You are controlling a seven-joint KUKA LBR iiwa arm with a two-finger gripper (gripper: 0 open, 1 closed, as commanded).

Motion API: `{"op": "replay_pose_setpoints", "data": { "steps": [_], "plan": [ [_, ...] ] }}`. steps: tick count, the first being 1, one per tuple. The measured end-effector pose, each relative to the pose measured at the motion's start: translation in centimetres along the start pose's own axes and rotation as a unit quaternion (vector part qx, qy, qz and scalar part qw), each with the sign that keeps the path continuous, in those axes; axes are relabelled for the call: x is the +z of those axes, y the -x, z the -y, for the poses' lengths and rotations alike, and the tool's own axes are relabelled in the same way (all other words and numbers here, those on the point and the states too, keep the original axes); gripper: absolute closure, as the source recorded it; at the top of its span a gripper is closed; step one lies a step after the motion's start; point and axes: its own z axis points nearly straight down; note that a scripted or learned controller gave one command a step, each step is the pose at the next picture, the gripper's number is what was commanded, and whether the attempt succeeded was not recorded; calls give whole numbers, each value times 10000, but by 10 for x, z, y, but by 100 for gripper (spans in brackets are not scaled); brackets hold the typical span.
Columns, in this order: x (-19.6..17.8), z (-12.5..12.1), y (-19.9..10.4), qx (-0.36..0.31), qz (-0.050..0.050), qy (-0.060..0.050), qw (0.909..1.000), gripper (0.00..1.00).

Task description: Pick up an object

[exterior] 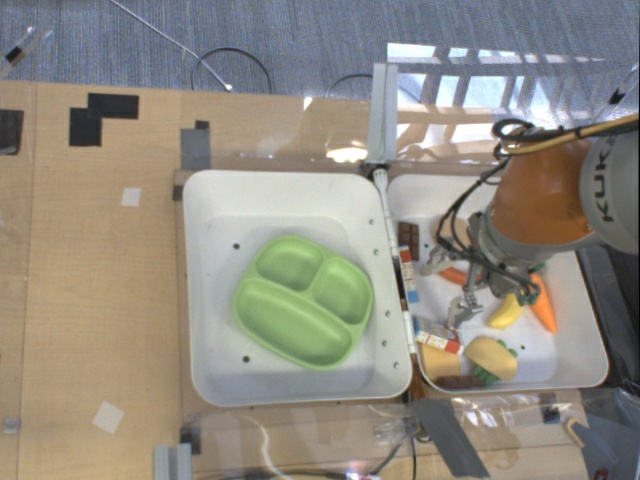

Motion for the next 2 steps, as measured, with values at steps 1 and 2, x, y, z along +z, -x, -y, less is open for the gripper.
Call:
{"op": "replay_pose_setpoints", "data": {
  "steps": [1, 2],
  "plan": [
    [2, 8, 41, 41, -18, 5, 10000, 0],
    [-1, 66, -71, -613, -25, -26, 9981, 0]
  ]
}}
